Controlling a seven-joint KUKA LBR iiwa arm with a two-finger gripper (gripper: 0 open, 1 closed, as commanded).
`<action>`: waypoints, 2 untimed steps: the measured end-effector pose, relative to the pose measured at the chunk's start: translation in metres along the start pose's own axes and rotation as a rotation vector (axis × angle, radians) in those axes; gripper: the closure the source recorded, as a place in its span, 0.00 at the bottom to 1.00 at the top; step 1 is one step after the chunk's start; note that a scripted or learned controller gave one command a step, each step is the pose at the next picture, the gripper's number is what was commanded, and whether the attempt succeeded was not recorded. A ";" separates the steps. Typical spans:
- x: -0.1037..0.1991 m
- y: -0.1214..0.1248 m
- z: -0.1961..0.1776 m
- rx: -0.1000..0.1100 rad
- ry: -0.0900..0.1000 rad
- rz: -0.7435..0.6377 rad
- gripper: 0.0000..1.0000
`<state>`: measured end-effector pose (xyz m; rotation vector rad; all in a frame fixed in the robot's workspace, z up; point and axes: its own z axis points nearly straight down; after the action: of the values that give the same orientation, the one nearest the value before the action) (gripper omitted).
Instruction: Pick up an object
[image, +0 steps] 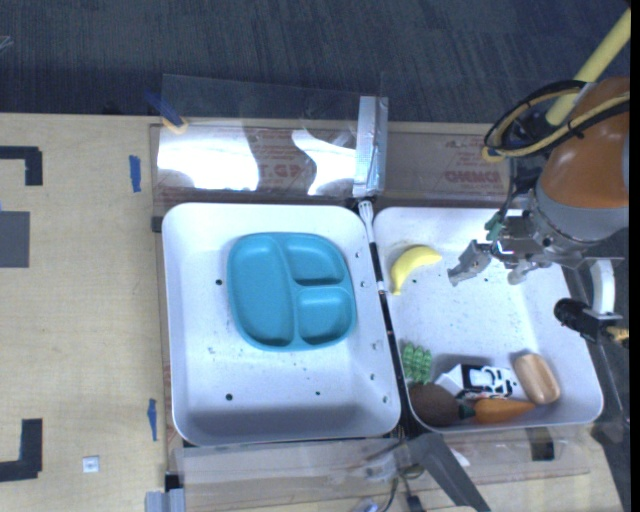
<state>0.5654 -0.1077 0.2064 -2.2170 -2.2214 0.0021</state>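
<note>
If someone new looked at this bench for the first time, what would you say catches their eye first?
Most striking is the blue divided tray lying in the middle of the left bin. Next comes the yellow banana at the upper left of the right bin, with the arm's hand hovering just to its right. A cluster of small food items crowds that bin's near edge.

lighting bright and even from overhead. strong white glare on the clear plastic sheet (262, 155) behind the left bin (190, 330); bin floors near overexposed. shadows soft, short, beneath the banana (412, 264) and arm (585, 170). focus mildly soft throughout; fine detail grainy; dark upper background underexposed.
</note>
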 end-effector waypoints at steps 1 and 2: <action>-0.020 -0.086 0.109 -0.001 -0.001 0.069 0.00; -0.019 -0.086 0.108 -0.001 -0.001 0.069 0.00</action>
<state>0.4790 -0.1271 0.0983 -2.2938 -2.1440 0.0015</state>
